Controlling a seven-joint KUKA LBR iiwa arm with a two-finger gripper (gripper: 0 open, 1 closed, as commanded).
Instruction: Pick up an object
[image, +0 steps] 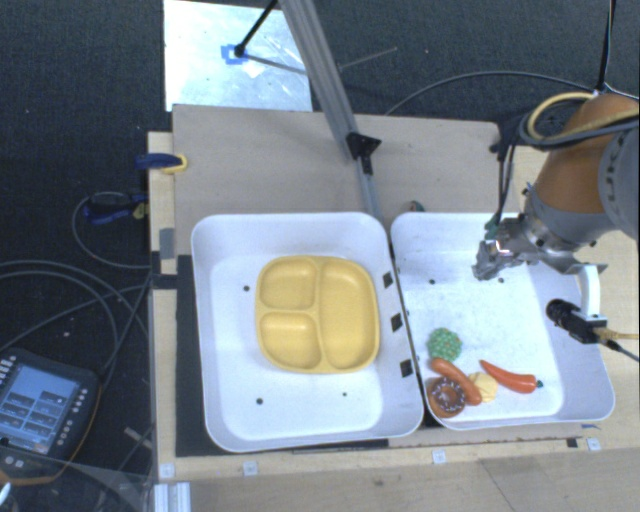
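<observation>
Approach step, nothing grasped yet: hand (492, 262) hovers over the upper part of the right bin (440, 245), right of frame centre; can't tell how it is set. Pickable objects cluster at lower centre-right in that bin, well apart from the hand: green ball (445, 344), sausage (456, 377), donut (445, 397), red chili (508, 376); left bin (225, 260) carries a yellow divided plate (318, 312). Next move probably calls for travelling toward frame bottom, centring over one item and descending.

We see a tan desk (270, 160) bearing two white bins — left bin (215, 330), right bin (575, 385) — side by side, touching.
</observation>
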